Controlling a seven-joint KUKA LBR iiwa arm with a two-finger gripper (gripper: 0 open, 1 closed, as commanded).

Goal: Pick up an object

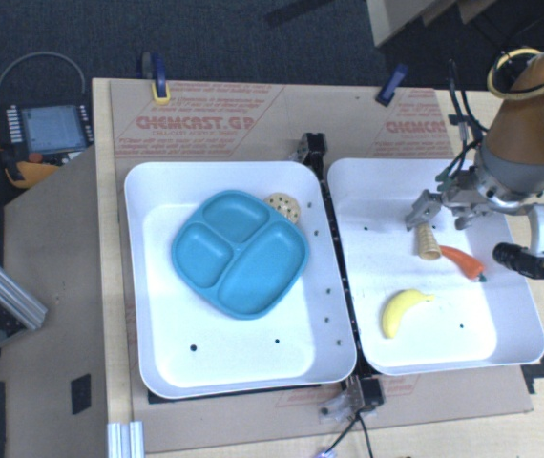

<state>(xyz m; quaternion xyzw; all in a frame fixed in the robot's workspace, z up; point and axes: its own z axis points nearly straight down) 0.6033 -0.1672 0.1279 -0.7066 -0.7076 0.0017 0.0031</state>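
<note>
gripper [441, 210] was seen in the upper right of the frame, hung over the upper part of the right bin [501, 351] with its two grey fingers spread apart and nothing held between them. after that, the things were taken from largest to smallest.

the left bin [157, 351] was filled across its middle by a blue divided plate [240, 253], and a small round cookie [282, 204] was tucked just beside the plate's upper right edge. the right bin was found to hold three small things: a yellow banana [400, 311] lay toward its lower middle, an orange carrot [461, 260] lay at the centre right, and a small tan cone [428, 244] stood just left of the carrot, directly under the open fingers.

the step in hand was judged to be the approach, with no grasp yet made. the cone was taken as the likeliest target, being nearest the fingertips. for the next move, a straight descent would be called for, with the fingers set either side of the cone and then closed; the carrot lay close enough to be nudged if the descent were off line.
</note>
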